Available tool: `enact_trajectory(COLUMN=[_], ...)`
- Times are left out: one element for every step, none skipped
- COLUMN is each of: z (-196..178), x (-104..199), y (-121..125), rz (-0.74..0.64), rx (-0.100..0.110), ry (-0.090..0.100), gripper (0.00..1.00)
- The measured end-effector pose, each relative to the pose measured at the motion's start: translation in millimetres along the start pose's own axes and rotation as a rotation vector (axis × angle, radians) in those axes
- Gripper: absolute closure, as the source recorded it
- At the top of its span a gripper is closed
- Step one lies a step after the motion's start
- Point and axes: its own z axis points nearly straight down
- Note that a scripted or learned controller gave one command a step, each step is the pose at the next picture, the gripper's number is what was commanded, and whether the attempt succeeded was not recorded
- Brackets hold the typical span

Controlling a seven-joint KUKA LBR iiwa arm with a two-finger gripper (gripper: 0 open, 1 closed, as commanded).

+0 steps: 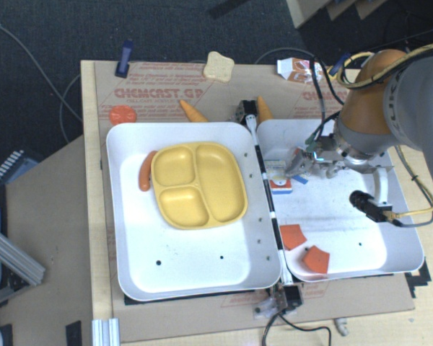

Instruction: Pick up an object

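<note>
My gripper [301, 163] is low in the right bin [361, 254], close to its left wall. Just below and left of it lies a small white, red and blue object [280, 185]. Two orange blocks [293, 236] [317, 260] rest at the bin's front left corner. The left bin [130, 222] holds a yellow divided plate [199, 184] with a red sausage [145, 171] beside its left rim. I see nothing held by the gripper.
Behind the bins on the cardboard lie a bread-shaped piece [219, 65], a blue item [124, 58], an orange disc [121, 114], two carrot-like pieces [193, 111] [264, 108] and a small packet [294, 68]. Cables hang from the arm over the right bin's far side.
</note>
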Motion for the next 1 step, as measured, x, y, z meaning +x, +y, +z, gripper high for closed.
enact_trajectory(z=[11.9], x=[-5.4], y=[60.4], rz=[0.000], rx=[0.001], ry=[-0.001], gripper=[0.00])
